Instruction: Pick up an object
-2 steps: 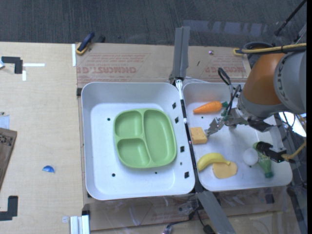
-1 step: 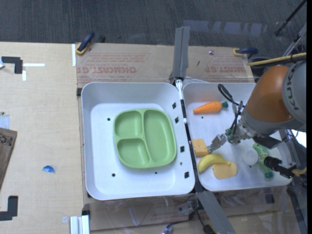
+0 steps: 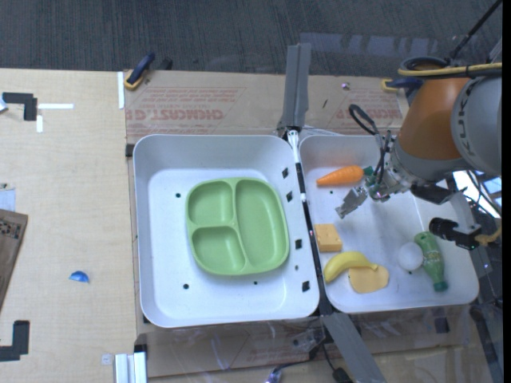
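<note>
the hand (image 3: 357, 202) hangs over the upper middle of the right bin (image 3: 467, 294), just below the carrot (image 3: 341, 175), and nothing sits between its fingers; whether they are spread or pressed together i cannot tell from this slant. the pickable things all lie in that bin: the carrot near the back wall, a cheese-coloured block (image 3: 327, 237) close to the divider wall, a banana (image 3: 346, 263) touching a flat yellow piece (image 3: 370, 278) at the front, and a white ball (image 3: 409, 257) just beside a green bottle (image 3: 431, 260) on the right. the carrot looks the nearest target, so a good try would centre the hand over its thick middle, turn the fingers across its width rather than along it, and come straight down before closing. its taper could let it slip out, so grip away from the thin end. the block sits tight to the bin wall, leaving little room for a finger on that side. the bare floor in the bin's middle gives the clearest space to descend and lift. the left bin (image 3: 152, 238) carries a green divided plate (image 3: 238, 226) and needs no visit.
</note>
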### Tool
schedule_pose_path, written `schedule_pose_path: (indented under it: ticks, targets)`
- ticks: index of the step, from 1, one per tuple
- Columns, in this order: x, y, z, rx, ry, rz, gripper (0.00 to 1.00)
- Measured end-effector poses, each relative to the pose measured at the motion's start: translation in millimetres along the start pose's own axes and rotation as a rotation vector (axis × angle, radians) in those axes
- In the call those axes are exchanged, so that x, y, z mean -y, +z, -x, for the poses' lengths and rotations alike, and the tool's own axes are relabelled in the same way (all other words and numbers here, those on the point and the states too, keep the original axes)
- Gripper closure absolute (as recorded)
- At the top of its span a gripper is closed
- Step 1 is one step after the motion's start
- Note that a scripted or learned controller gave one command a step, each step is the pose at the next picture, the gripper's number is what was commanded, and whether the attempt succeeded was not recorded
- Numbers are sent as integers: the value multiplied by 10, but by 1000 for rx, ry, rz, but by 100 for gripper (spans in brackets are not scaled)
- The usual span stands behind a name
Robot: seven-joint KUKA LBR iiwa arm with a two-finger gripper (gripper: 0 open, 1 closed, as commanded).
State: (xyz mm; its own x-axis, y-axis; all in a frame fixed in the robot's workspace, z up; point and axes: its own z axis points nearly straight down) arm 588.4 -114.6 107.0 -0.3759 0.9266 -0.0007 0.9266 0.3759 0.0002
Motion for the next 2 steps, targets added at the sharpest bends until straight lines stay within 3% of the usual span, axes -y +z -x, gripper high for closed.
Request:
schedule_pose_path:
  ticks: [1,2]
  targets:
    - [-525,152,93,1,-44,0,0]
    - [-632,180,198,-11,14,-18,0]
